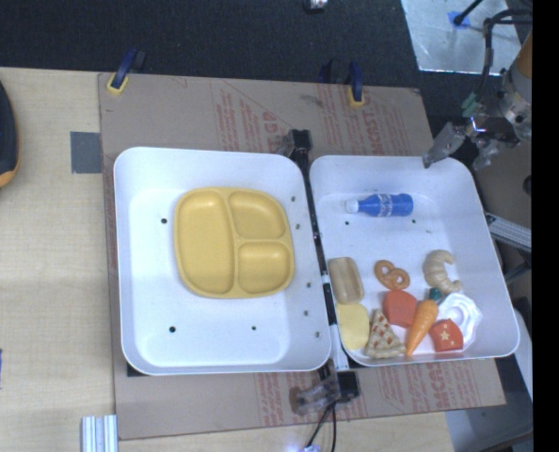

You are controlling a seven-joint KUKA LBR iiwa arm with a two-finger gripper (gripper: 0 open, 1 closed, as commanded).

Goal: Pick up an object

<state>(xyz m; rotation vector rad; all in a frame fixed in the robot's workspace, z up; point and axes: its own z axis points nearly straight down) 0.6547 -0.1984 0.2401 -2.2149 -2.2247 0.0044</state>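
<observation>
Toy foods (407, 314) crowd the right bin's (468, 196) near corner for picking, while the gripper (468, 141) hovers open and empty above its far rim.

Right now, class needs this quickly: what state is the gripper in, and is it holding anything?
Gripper: above the right bin's far corner, nothing seen held; open or closed cannot be told.

Viewed from a single fixed camera high above the bench (44, 252), looking down at a slight slant and from far enough to take in both the left bin (138, 252) and the right bin (472, 205) whole, with dark floor along the top.
</observation>
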